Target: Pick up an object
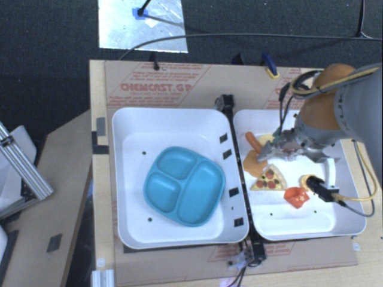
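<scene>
Gripper low over the toy food in the right bin

You had the red plastic piece [295,196] nearest, then the pizza slice toy [268,179]; the gripper [267,151] sat over the orange wedge [254,162], its grasp impossible to tell. Crowded toys could have made it slip.

Brown bench board [179,82] with red lettering, two shallow white bins directly on it, left bin [134,154] touching right bin [347,220] (black clips along the joint)
</scene>
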